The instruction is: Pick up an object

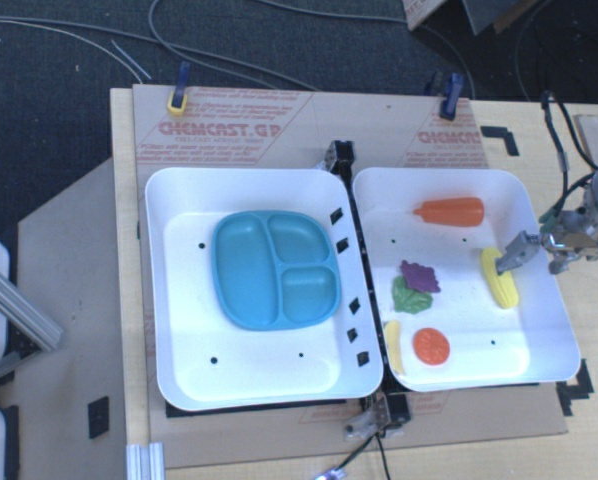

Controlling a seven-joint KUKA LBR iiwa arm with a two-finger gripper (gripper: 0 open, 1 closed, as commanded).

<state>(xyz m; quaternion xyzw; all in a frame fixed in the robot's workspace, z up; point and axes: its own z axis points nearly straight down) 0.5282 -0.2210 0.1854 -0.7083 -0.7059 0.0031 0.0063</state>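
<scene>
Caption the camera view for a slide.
Pincer poised beside a yellow plastic corn cob in the right white bin; a blue divided plastic tray lies in the left white bin.

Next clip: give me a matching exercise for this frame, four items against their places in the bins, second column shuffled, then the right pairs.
Items:
1. blue divided plate
2. orange carrot
3. yellow corn
4. round orange slice

Places:
A. right bin, near its front edge
B. left bin, in the middle
C. right bin, beside the tool
D. right bin, near its far edge

Pairs: 1-B, 2-D, 3-C, 4-A
</scene>
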